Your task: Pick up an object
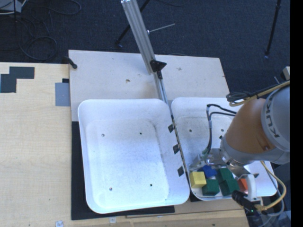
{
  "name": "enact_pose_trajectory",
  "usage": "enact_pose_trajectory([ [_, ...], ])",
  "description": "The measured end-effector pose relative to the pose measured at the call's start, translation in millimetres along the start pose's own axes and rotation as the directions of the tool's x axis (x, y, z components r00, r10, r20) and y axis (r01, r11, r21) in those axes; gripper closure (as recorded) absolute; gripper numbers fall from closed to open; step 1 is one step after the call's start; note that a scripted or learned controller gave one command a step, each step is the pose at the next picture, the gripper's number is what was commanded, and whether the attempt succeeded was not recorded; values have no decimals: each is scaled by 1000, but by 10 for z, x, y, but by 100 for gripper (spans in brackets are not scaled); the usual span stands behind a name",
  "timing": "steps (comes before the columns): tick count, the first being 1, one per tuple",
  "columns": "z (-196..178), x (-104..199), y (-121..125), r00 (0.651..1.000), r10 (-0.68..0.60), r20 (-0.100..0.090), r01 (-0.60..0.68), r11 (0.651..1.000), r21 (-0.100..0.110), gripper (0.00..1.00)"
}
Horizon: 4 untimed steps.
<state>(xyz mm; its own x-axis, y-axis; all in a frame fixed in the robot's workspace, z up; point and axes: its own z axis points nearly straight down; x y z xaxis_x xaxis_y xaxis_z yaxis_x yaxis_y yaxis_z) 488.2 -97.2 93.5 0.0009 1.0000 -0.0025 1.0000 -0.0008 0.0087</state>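
Yellow block (198, 178), blue piece (209, 170) and green blocks (218, 183) sit clustered in the near-left corner of the right bin (189, 122) — gripper (214, 163) sits just above them, grip state can't tell. Looks like the descent/grasp step; next needs a clean close on one piece. Arm (253, 126) reaches in from the right, wrist bent down over the pile — left bin (94, 122) alongside

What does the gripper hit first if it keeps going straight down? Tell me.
Most likely the cluster of small blocks in the right white bin: the gripper hangs just over the blue block, beside the yellow cube and green blocks. Depth is unclear.
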Motion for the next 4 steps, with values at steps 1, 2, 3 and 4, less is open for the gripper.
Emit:
enact_pose_trajectory([
  [1, 2, -6, 7, 1000, 3, -2, -3, 1000, 2, 0],
  [2, -95, -13, 9, 1000, 9, -2, -9, 1000, 2, 100],
  [3, -1008, 767, 104, 1000, -8, -6, 8, 1000, 4, 100],
  [4, -968, 739, 84, 1000, -4, -3, 4, 1000, 12, 0],
])
